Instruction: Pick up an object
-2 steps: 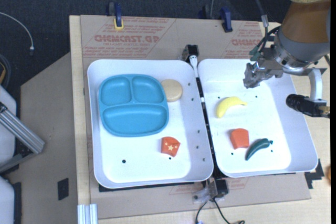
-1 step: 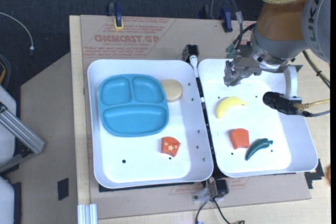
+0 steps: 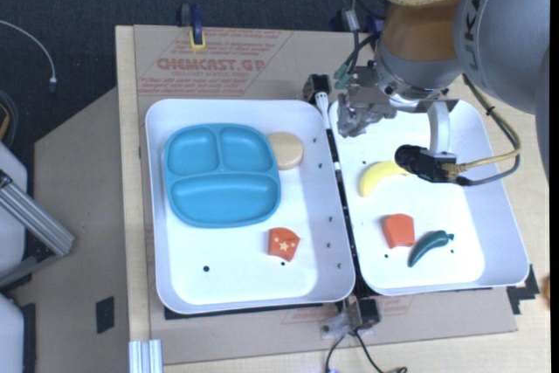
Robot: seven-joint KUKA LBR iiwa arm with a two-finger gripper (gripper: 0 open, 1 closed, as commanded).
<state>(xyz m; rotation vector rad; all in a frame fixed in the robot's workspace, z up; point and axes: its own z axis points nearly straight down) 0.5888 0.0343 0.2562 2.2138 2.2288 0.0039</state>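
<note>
Two white bins sit side by side on the tabletop (image 3: 131, 188). The left bin (image 3: 175, 275) holds a blue tray (image 3: 223, 175), a tan disc (image 3: 286, 150) touching its right edge, and a red block (image 3: 283, 244). The right bin (image 3: 498, 223) holds a banana (image 3: 381, 177), an orange block (image 3: 398, 230) and a teal pepper (image 3: 428, 246). The hand (image 3: 362, 113) hangs over the right bin's upper left corner, above the banana; whether it is apart or together cannot be told.

Yellow banana (image 3: 379, 176) (curved, lying flat) in right bin's (image 3: 498, 262) middle.
</note>
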